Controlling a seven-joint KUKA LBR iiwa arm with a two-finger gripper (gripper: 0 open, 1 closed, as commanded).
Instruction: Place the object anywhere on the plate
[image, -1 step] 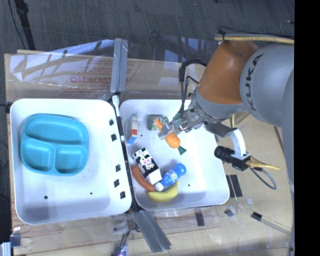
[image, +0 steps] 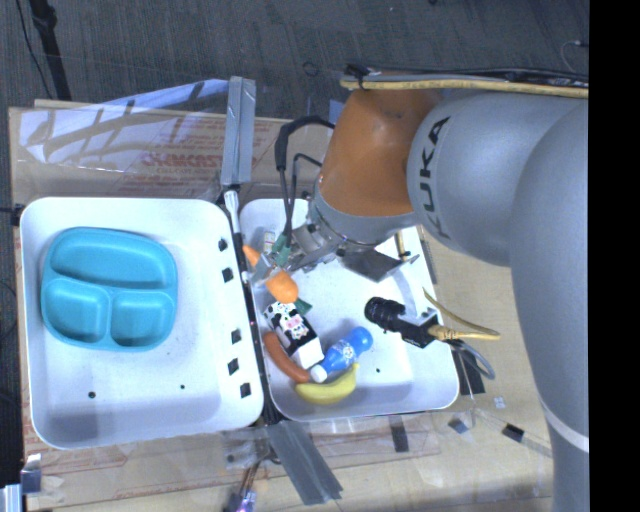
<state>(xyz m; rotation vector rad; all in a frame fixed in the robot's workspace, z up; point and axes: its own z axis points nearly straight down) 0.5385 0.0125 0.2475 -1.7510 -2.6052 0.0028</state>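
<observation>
Down over the far end of the right bin (image: 430, 395) hangs the tool (image: 283, 250), tucked under the arm's orange band; whether it is wide or narrow cannot be told from this view. Nothing can be seen held in it.

Just beneath the tool, toward the near edge of the view, lies a small orange piece (image: 283, 287), close to the tool; whether they touch cannot be told. Further on the same side sits a black-and-white cow-patterned box (image: 293, 328), touching an orange-red sausage-shaped toy (image: 280, 360). Beside those, and further still from the tool, a blue bottle (image: 345, 352) leans against a yellow banana (image: 330, 388) near the bin's front wall.

Which of these is the task's object cannot be told; all lie in the right bin. The blue plate (image: 108, 288), with three compartments, rests flat in the left bin (image: 130, 410), well apart from the tool across the wall between the bins. Both bins stand on the table (image: 100, 150).
</observation>
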